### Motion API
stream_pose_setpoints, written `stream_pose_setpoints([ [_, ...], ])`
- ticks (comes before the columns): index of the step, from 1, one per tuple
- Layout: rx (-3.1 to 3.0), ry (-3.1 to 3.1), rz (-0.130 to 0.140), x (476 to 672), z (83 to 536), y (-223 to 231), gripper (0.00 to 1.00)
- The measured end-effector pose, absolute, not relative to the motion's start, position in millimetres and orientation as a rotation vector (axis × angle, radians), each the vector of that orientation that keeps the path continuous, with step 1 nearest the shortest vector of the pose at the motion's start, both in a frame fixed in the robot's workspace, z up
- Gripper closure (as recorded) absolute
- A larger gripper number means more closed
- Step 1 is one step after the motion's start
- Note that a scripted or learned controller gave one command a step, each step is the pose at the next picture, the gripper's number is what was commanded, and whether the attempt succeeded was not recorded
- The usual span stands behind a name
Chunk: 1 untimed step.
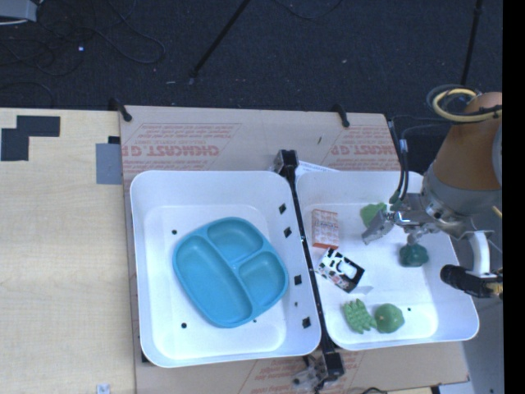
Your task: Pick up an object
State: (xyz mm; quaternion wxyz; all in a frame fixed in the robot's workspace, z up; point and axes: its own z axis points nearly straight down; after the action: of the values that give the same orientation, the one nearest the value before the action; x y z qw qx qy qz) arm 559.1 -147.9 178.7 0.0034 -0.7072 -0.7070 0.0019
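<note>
Grey metal hand (399, 225) hangs low over the right bin (459, 322), its fingers spread apart and pinching nothing. A green object (374, 213) lies just beside one finger, a teal one (413, 256) near the other, so either seems a likely target. Farther out lie a small card (326, 226), a black-and-white packet (341, 270) and two green toys (375, 316). The left bin (156, 195) holds a blue divided plate (230, 271).

One fixed cam sat above the bench (57, 245), looking down at a slant, mid-range. Both white bins (148, 302) lay centre-frame w/ dark floor (246, 39) at the far side. The arm (463, 167) entered from the right.
</note>
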Motion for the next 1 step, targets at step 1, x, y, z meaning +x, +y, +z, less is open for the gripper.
stream_pose_setpoints([
  [1, -2.218, -2.217, 0.005, 558.4, 115.5, -148.3, 0.00],
])
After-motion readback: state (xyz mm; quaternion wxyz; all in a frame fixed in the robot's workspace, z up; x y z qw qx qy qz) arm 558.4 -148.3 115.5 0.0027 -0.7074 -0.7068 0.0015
